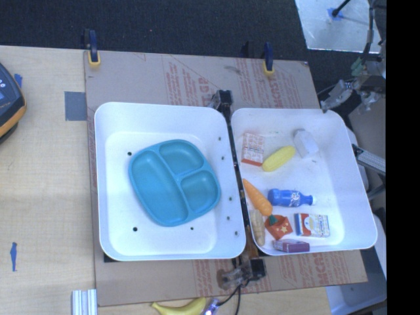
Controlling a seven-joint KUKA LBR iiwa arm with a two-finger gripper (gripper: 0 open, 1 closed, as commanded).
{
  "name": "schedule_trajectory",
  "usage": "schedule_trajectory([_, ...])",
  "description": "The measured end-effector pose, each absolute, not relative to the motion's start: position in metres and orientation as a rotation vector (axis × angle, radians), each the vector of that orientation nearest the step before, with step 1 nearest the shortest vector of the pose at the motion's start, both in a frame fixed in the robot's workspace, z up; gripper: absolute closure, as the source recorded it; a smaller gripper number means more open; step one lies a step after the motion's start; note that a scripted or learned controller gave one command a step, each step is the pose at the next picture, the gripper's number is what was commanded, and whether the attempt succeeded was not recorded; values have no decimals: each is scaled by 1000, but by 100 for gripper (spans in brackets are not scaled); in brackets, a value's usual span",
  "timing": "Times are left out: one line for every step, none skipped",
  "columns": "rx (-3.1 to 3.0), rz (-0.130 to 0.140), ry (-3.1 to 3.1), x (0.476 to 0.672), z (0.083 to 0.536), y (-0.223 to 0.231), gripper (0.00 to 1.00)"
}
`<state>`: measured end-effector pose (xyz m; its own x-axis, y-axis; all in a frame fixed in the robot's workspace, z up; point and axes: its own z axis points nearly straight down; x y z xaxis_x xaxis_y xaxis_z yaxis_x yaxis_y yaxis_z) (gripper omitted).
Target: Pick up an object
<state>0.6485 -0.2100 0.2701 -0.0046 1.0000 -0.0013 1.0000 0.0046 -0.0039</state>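
- Camera view, labels: red print is seen on the cardboard sheet (197, 77) under the bins, too small to be read.
- White and red packet (252, 148) and white carton (312, 225) carry printed panels; no text can be made out.
- A white label band is seen on the blue bottle (289, 197); its brand cannot be read.
- Task objects are all found in the right bin (357, 176): yellow corn (279, 157) just beside the packet, pale lump (305, 143) near the corn, carrot (257, 197) by the left wall, red carton (279, 227), and purple bar (291, 246) at the front edge.
- Left bin (105, 176) is occupied by a blue divided plate (174, 182), lying flat.
- Gripper (344, 92) is seen as grey hardware at the right bin's far right corner, outside the rim; its opening cannot be told, and no object is seen in it.
- Surface: light wooden bench (39, 195), with the cardboard held by two blue and yellow clamps (92, 44) at the far edge.
- A grey tape patch (75, 105) and a black and orange device (10, 100) are seen at the left.
- A banana (178, 305) is lying at the near edge.
- Room: dark carpet (197, 12) beyond the bench, with a white sheet (328, 15) on it.
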Motion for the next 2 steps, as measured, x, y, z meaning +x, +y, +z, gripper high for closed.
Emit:
schedule_trajectory([-2211,7,-2225,592,168,-145,0])
schedule_trajectory([-2214,6,-2227,631,121,-108,0])
